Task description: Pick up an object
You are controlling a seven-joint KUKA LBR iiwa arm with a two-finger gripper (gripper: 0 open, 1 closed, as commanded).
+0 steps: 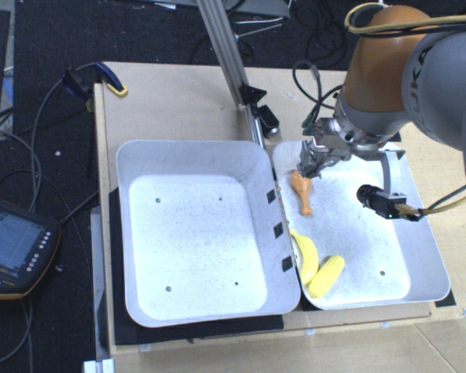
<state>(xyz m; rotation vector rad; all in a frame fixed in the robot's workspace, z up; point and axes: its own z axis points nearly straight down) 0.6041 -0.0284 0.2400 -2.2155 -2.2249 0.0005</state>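
The orange chicken drumstick (301, 193) lay in the right bin (419, 274), in its upper left part, close to the wall shared with the left bin (188, 231). Its fat end pointed up toward the gripper (311, 166) and its thin end pointed down the bin. The gripper hung directly over the fat end, low enough to look in contact with it, though whether the dark fingertips closed around it or merely sat above could not be told; how far apart the fingers stood could not be told either, since they merged into one dark cluster.

Further down the same bin a banana (304, 256) lay against the shared wall, with a yellow corn cob (325, 277) just beside it, both well apart from the drumstick.

The likely trouble was the grip point. Caught at its rounded end alone, the drumstick would probably swing or slip out as the arm rose. The nearby bin wall was another risk: a finger on that side might strike the rim or nudge the toy against it. A dark fitting (379, 200) on the wrist hung low over the bin.
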